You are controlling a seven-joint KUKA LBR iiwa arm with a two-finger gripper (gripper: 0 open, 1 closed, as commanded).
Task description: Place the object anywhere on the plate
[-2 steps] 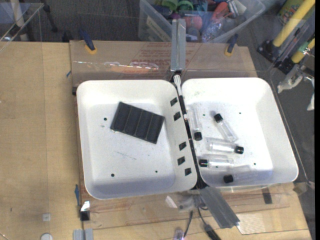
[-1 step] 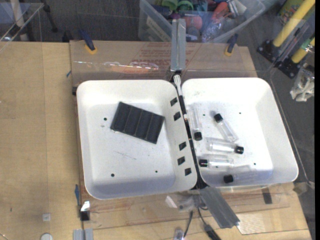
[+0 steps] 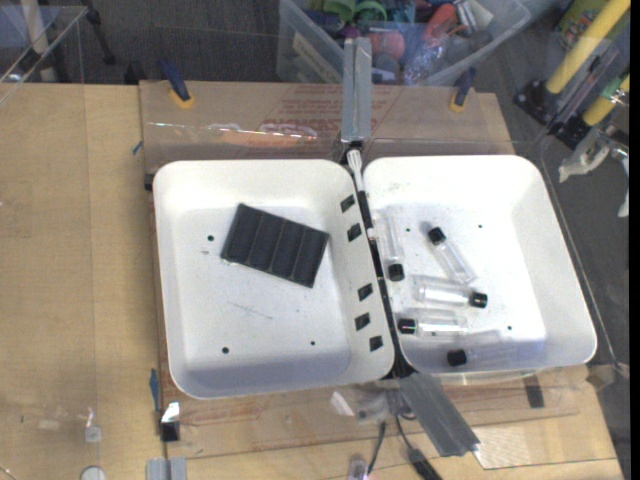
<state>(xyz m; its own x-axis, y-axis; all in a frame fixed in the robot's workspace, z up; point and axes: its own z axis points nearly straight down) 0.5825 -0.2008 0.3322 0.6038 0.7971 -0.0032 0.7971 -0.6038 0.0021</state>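
inside left bin (image 3: pixel 180 268) dark plate (image 3: pixel 274 245); right bin (image 3: pixel 560 298) with clear vials (image 3: pixel 448 294)

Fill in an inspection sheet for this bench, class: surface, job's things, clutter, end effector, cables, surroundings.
Surface: wooden bench bearing two white bins side by side.
Job's things: dark ridged plate lying flat in the left bin; clear black-capped vials scattered in the right bin.
Clutter: small bits at the bench's front-left corner.
End effector: nothing seen.
Cables: one dark cable at the front edge.
Surroundings: clear tub of colourful toys behind.
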